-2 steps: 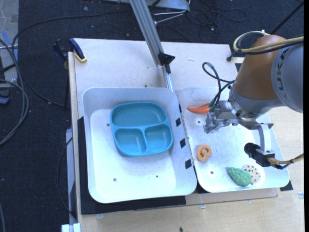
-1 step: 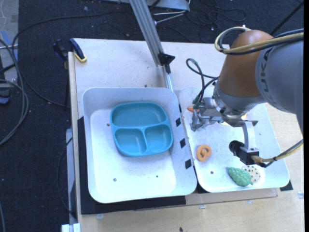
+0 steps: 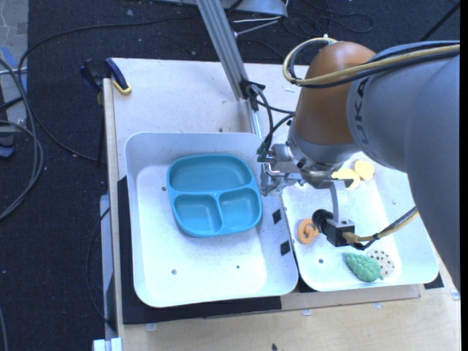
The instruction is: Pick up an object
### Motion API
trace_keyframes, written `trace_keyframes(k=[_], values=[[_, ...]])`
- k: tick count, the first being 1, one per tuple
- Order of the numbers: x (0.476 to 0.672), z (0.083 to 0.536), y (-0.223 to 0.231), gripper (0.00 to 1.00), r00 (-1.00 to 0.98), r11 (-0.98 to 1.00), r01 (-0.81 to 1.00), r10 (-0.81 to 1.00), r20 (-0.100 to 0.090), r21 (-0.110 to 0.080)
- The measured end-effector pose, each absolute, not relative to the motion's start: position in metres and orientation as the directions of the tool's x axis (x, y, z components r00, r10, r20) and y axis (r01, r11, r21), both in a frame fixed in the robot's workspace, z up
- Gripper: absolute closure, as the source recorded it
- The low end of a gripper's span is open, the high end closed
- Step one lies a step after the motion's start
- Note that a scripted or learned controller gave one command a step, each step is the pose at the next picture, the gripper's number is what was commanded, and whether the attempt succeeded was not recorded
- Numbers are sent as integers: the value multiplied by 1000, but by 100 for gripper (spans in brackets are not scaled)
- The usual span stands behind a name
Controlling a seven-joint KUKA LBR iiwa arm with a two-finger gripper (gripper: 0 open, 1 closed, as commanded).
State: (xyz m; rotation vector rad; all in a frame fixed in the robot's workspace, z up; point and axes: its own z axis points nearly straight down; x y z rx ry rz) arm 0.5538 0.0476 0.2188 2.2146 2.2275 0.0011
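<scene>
In the left bin (image 3: 146, 269) lay a blue three-compartment plate (image 3: 214, 194), flat on the bin's floor and toward its upper right corner, close to the wall shared with the right bin (image 3: 417, 262). Over that shared wall hung the gripper (image 3: 272, 175), at the end of the grey arm (image 3: 409, 115) with its orange band (image 3: 329, 97); whether it was open or closed could not be told, and nothing could be seen held in it. In the right bin sat an orange ring-shaped toy (image 3: 307, 231) near the left wall, a green lumpy object (image 3: 363, 267) touching a white speckled piece (image 3: 382, 260) toward the lower edge, and a yellow object (image 3: 358, 172) partly hidden beside the arm.
</scene>
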Motion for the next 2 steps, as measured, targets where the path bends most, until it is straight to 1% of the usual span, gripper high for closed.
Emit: trace_keyframes(k=[1,2], values=[[563,228,89,100,-6,6,1000,1000,1,2],[563,228,87,0,-3,3,1000,1000,0,0]])
